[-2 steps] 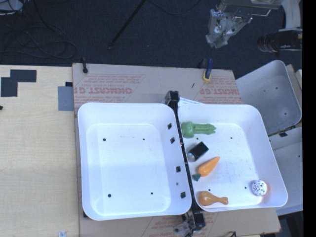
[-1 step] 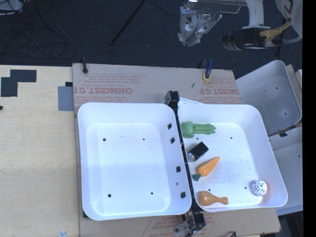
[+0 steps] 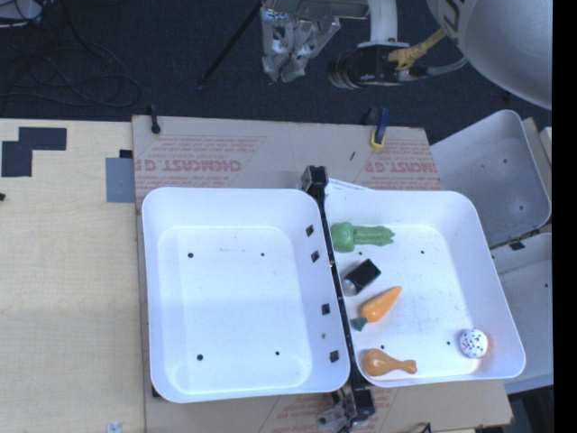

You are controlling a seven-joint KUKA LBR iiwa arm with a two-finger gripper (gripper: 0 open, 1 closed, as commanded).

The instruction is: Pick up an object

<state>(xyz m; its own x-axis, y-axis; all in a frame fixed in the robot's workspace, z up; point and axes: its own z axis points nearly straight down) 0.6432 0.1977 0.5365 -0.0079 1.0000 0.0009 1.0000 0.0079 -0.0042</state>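
So in the camera view the arm (image 3: 487, 25) is parked way up at the top, over the dark floor behind the table (image 3: 63, 269), nowhere near the bins. The end effector (image 3: 290, 57) hangs off to the left of the wrist, pointing down, with nothing between its fingers that I can see; whether they're spread or pressed together, honestly can't tell, it's too blurry and small.

Both white bins sit side by side on a cardboard sheet (image 3: 234, 156). The left bin (image 3: 158, 242) is just bare white floor. All the stuff is in the right bin (image 3: 469, 215), mostly crowded against the black divider (image 3: 329, 278) between the two bins: a green toy (image 3: 361, 236) up top lying sideways, a small black block (image 3: 362, 273) just below it, then an orange carrot-shaped toy (image 3: 380, 304) tilted diagonally, and a tan gourd-shaped toy (image 3: 388, 363) right down against the near wall. A little white speckled ball (image 3: 472, 343) sits alone near the right bin's near right corner.

Open room: the middle and far right of the right bin are bare, so the ball is well apart from everything else.
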